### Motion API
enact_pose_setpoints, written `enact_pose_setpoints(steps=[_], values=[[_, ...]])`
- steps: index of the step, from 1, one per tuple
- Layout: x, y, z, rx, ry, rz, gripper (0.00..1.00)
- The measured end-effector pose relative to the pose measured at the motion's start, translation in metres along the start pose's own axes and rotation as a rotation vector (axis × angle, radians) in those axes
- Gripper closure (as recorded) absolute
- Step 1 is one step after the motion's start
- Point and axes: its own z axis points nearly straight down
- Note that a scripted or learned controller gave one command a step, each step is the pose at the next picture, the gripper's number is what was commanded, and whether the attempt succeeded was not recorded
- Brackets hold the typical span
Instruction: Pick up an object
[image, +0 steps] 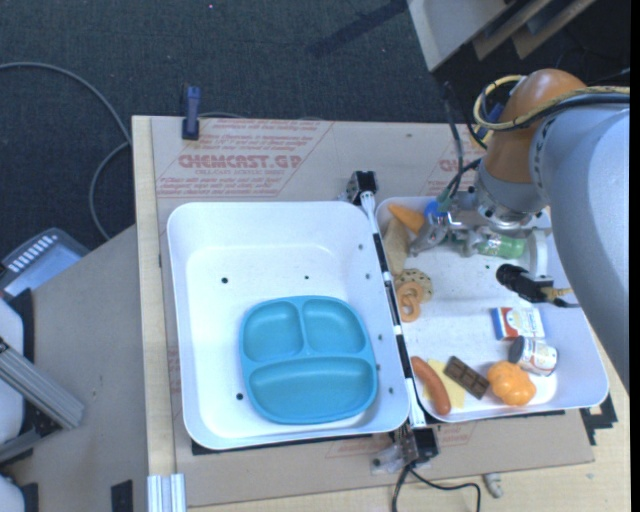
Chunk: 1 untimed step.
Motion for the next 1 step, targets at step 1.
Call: enact_pose_setpoints(steps=[1], values=[[0.0219,0.0014,-0.0001,-0.001,-0.013,0.005,0.00]])
